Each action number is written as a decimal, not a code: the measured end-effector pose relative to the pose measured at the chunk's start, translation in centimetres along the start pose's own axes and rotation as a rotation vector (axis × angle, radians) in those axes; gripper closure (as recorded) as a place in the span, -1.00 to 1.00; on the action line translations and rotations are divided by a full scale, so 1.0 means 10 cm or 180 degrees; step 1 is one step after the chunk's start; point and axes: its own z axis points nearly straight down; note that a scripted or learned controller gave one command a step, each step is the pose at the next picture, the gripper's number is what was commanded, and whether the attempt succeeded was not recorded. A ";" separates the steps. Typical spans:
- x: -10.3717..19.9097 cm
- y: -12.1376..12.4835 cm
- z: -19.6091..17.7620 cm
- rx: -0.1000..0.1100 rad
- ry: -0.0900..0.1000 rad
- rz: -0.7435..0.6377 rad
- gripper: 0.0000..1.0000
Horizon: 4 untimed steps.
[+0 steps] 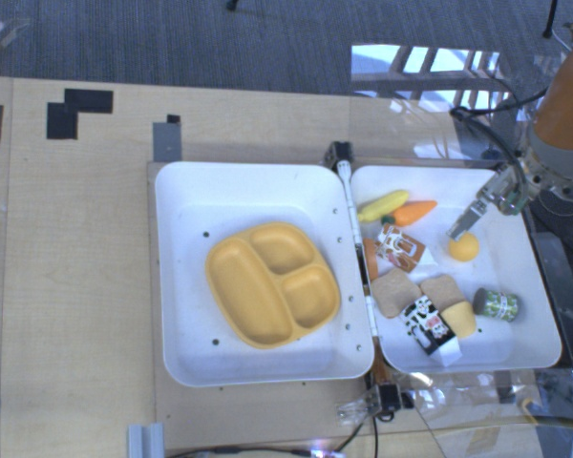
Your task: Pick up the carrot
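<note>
Toward ten o'clock from my claw (463, 223) lies the carrot (413, 212), touching the banana (383, 204) in the right bin (540, 294). My claw hangs empty above the bin; its opening I cannot tell. The lemon (465, 247) sits just below it.

no readable text or labels anywhere

You are seeing the carrot (414, 212) lying at the right bin's (540, 299) upper left, just right of the banana (383, 204); the divided plate (271, 282) is sitting in the left bin (186, 256).
</note>
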 end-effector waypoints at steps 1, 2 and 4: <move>-0.23 0.48 0.78 -0.0009 -0.0001 -0.0693 -1.00; -0.32 -0.07 1.27 -0.0009 -0.0012 -0.1789 -1.00; -0.17 0.58 1.29 0.0101 0.0064 -0.0238 -1.00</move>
